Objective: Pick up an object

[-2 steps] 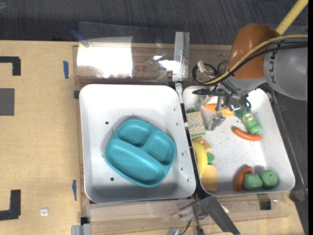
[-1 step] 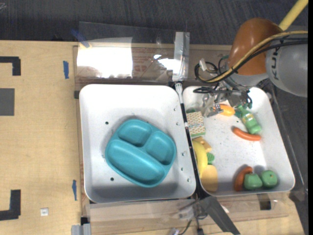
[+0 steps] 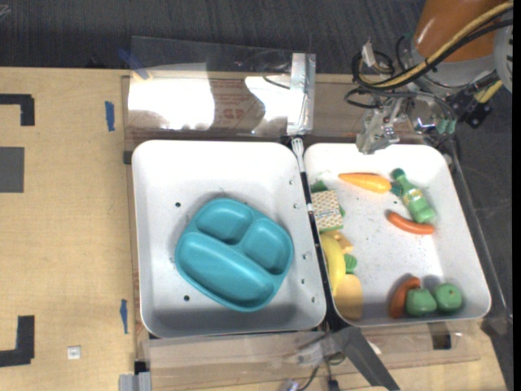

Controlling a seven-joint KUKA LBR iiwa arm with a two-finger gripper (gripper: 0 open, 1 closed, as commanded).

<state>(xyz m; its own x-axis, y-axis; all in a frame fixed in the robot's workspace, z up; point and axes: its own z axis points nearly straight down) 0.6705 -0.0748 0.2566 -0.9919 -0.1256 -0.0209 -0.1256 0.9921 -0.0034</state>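
Two green toy pieces [image 3: 435,299] are seen nearest, in the right bin's [image 3: 464,218] front corner, with a carrot [image 3: 365,182] and bottle [image 3: 413,199] farther back. The gripper [image 3: 376,133] is held above the bin's back rim; its grip cannot be judged. A teal tray [image 3: 234,252] is seen in the left bin [image 3: 155,218].

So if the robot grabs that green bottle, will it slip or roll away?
Probably it could roll: the bottle looks round and lies on its side on the bin floor. It looks smooth and shiny, so it may slip. It seems small and toy-like, so likely light. The carrot beside it might get nudged.
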